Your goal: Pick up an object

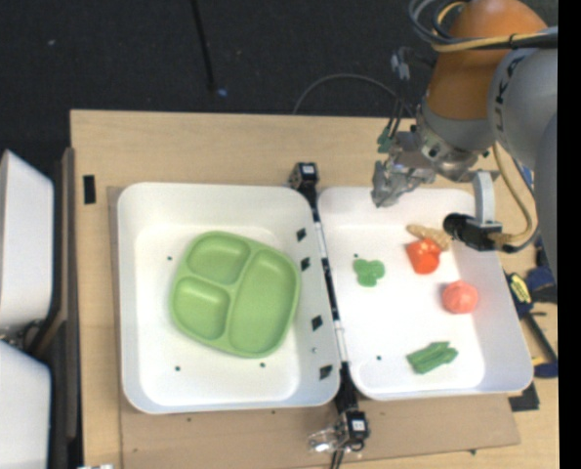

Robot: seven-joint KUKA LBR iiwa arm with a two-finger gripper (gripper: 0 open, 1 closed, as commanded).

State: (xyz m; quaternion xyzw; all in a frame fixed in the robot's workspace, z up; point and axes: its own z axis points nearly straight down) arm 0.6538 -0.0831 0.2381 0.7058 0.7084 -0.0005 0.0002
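Wooden bench (222, 145) carries two white bins: left bin (139, 262) holds a green divided plate (235, 293); right bin (495, 360) holds five small toy foods. Pincer (390, 190) state indiscernible, hovering above right bin's far edge.

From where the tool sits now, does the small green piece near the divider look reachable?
Probably yes. The tool hangs over the right bin's far edge, and the small green piece lies alone on open floor, nothing between them.

Green divided plate (235, 294) in left bin (139, 291); wooden bench (212, 130).
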